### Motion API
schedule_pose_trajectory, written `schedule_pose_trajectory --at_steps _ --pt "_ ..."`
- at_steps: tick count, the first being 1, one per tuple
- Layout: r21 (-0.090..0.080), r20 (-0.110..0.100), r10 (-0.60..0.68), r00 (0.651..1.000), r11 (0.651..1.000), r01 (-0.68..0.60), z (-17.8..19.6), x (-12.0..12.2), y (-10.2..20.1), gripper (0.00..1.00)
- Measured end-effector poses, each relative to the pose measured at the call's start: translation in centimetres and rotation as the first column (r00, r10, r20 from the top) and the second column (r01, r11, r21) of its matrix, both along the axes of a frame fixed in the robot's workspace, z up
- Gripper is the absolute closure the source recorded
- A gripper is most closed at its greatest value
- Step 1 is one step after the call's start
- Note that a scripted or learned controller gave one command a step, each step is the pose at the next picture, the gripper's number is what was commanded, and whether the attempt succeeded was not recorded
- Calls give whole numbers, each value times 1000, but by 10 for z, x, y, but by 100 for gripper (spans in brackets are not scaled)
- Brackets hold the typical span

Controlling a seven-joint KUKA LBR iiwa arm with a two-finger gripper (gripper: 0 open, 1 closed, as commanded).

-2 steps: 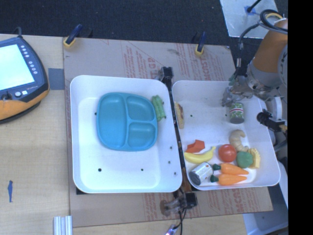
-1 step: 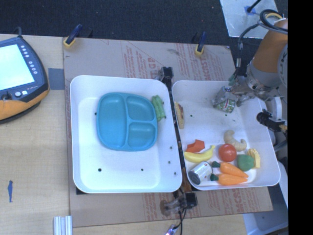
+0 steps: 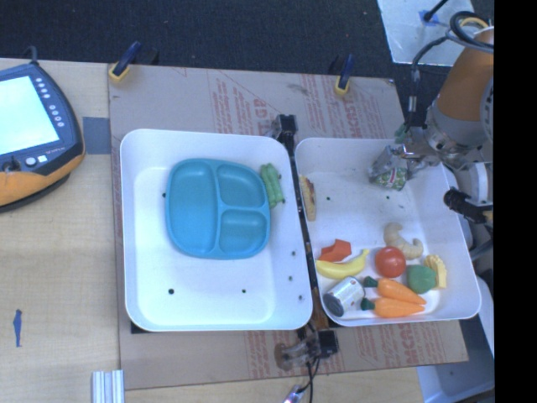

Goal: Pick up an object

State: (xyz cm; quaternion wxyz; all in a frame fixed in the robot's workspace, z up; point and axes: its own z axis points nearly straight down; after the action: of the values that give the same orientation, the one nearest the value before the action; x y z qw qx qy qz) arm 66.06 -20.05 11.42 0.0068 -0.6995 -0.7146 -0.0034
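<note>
jaw state cannot be told; the gripper (image 3: 391, 175) hangs low over the upper part of the right bin (image 3: 352, 154), with the grey arm (image 3: 457, 99) entering from the right. candidate objects lie clustered in the lower part of that bin, well apart from the gripper: a red piece (image 3: 336, 250), a banana (image 3: 342, 266), a tomato (image 3: 390, 262), two carrots (image 3: 399, 299), a silver can (image 3: 343, 294), a beige piece (image 3: 403, 240) and a corn piece (image 3: 437, 270). the left bin (image 3: 143, 154) holds a blue divided plate (image 3: 220, 208) with a green vegetable (image 3: 273, 184) at its right edge. a tablet (image 3: 29, 133) rests at far left.
</note>
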Motion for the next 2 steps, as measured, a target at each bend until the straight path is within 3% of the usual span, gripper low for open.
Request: schedule_pose_trajectory --at_steps 1,2 --pt "-14 2 -17 1000 1000 17 94 -79 43 100" --pt "-15 0 -16 1000 1000 16 110 -136 100 100"
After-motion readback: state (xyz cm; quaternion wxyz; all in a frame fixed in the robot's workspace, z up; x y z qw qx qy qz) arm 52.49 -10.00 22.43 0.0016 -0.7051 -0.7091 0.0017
